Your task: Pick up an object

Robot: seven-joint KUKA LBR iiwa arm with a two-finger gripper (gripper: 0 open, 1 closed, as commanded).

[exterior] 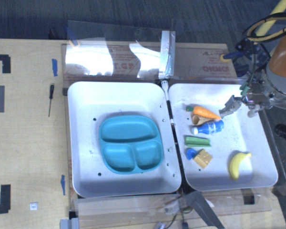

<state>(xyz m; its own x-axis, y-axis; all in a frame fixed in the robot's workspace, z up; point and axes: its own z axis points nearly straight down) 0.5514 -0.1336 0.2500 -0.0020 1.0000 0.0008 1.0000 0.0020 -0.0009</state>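
Camera view shows my jaws over the right bin [269, 173], near its upper right corner; whether they stand apart or together I cannot tell. Below them lie a carrot [205, 112], a blue bottle [210, 127], a green stick [197, 140] and a banana [238, 164]. A teal divided tray [130, 143] sits in the left bin [81, 99]

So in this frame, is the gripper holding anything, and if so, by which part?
Nothing is held. The two-finger gripper hangs over the right white bin, with nothing between its open fingers; the orange carrot-shaped toy lies apart from it in the bin.
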